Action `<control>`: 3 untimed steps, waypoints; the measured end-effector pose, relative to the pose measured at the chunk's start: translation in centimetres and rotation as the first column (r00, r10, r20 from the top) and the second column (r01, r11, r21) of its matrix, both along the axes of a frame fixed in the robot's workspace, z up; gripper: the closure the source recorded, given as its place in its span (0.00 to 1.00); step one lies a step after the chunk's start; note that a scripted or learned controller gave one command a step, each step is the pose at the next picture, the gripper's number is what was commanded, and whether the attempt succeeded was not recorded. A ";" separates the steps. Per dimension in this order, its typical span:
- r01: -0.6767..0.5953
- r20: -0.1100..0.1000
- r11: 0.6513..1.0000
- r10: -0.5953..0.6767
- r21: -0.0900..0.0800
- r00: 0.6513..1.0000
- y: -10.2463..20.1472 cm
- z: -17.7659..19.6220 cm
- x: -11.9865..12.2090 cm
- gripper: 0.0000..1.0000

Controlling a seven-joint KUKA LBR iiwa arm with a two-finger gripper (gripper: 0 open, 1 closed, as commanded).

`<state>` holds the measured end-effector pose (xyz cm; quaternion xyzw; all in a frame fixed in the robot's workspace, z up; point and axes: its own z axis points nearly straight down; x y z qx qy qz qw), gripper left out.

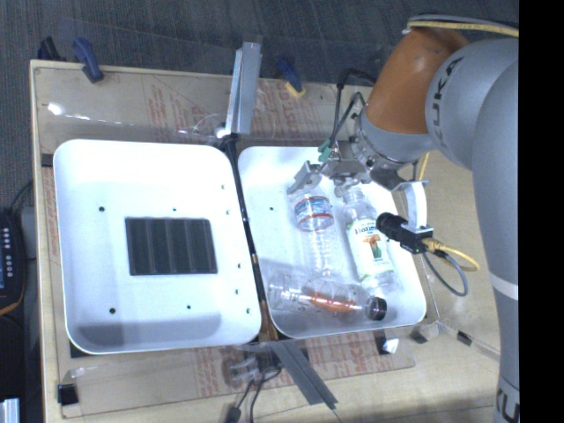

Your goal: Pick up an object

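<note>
The claw (328,173) hangs low over the far end of the right bin (264,170); whether it is open or closed cannot be told. Just beneath lie three clear plastic bottles (317,232), two lengthwise, one crosswise at the near wall. The left bin (79,174) holds a dark grille (171,246). Both sit on a wooden bench (132,91).

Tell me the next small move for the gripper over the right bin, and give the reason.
Probably lower straight down. The gripper sits at the far end of the right bin, just above the top of the clear bottle with the red-and-blue label, and nothing shows as held. Two more bottles lie close by, so a short, careful descent seems safest.
</note>
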<state>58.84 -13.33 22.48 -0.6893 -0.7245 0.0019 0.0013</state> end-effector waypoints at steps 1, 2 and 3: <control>-0.147 0.033 0.989 0.147 -0.015 0.989 -3.7 -10.4 0.3 0.00; -0.246 0.005 0.969 0.246 0.000 0.969 -6.4 -13.2 2.4 0.00; -0.250 0.008 0.968 0.250 -0.002 0.968 -6.4 -12.0 2.6 1.00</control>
